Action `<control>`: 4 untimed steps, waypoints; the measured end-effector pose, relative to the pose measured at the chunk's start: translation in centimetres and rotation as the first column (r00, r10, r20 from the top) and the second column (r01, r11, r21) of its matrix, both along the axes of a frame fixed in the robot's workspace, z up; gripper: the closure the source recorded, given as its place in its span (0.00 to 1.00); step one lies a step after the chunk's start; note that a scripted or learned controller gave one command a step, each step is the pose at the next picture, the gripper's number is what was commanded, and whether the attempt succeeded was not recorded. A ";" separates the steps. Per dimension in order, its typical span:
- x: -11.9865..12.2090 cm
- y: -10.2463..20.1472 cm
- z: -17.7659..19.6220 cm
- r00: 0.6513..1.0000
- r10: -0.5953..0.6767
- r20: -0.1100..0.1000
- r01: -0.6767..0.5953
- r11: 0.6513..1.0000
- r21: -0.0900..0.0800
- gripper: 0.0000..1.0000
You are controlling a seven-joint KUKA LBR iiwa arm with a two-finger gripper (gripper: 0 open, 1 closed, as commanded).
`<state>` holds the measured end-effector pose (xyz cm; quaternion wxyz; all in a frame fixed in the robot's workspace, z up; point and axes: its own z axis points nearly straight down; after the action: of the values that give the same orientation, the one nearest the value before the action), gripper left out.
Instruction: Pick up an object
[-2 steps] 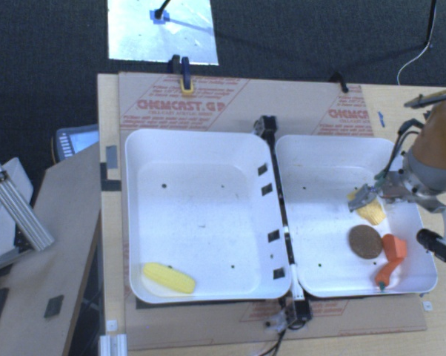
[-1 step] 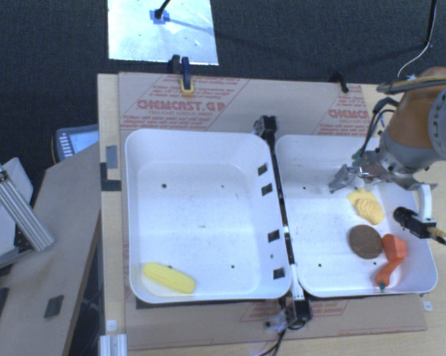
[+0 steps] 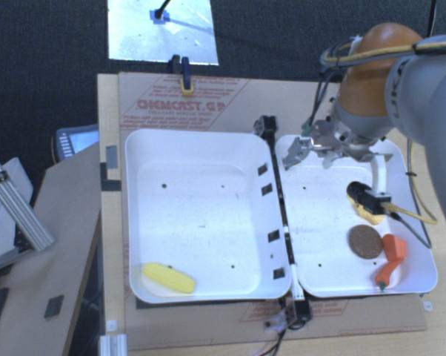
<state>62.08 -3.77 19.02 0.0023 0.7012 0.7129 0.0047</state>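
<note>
Carrot (image 3: 390, 258) lies in right bin (image 3: 334, 284); tool (image 3: 306, 148) above, fingers apart, holding nothing.

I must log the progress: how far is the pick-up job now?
Done: nothing looks picked. In hand: the gripper hangs over the right bin's far left corner. Left: the yellow corn lies in the left bin; the brown disc and orange carrot lie in the right.

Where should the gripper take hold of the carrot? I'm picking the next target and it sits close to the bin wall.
Probably the carrot's thick orange upper end, coming straight down from above. It lies flat by the right bin's near corner, its thin tip near the rim, the brown disc just left, so close the fingers across its width.
</note>
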 end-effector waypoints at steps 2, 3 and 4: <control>-6.3 10.4 -0.6 1.000 -0.005 -0.009 0.005 1.000 0.000 0.00; -6.1 10.0 1.5 1.000 -0.011 -0.007 0.011 1.000 -0.003 0.00; -5.4 12.7 4.2 1.000 -0.010 -0.007 0.009 1.000 -0.002 0.00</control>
<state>56.68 8.93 23.24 0.0006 0.7046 0.7096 0.0016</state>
